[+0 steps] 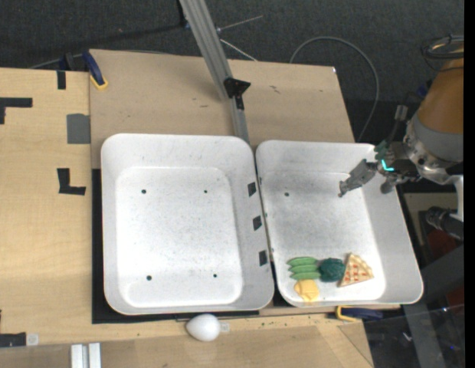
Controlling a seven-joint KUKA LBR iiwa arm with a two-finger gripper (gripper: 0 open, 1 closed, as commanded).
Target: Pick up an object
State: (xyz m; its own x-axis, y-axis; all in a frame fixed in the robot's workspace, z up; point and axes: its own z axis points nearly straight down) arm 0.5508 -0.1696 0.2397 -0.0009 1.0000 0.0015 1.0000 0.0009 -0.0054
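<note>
Camera view: gripper [354,181] above right bin [314,205] open floor, toys [329,270] near front rim.

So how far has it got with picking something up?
Nothing looks picked up yet. The gripper sits over the upper part of the right bin, with nothing visible between its fingers. The toys, a green pea pod, a dark green piece, a yellow piece and a pizza slice, lie at the bin's near edge, apart from it. Reaching down, gripping and lifting one are all left.
</note>
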